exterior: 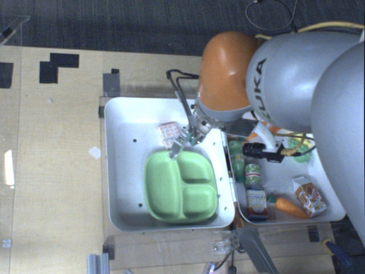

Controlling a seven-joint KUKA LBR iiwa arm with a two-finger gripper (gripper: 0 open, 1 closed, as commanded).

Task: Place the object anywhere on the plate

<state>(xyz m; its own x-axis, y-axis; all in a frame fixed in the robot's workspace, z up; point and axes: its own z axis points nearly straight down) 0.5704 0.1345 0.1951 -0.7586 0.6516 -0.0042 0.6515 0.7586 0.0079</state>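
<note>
A green plate (181, 185) with three compartments lies in the left white bin (122, 153), toward its front right. Just behind the plate's back edge rests a small flat packet (169, 131) with a white and red pattern, on the bin floor. My gripper (183, 141) hangs low over the plate's back rim, right beside the packet. The grey arm with its orange band (228, 73) comes in from the right and covers much of the right bin's back.
The right bin (336, 213) holds several things: a dark can (253, 174), a second can (256, 203), a carrot (288, 207), a small carton (309, 197) and green items (236, 153). A black cable (178, 81) loops above the left bin's back wall.
</note>
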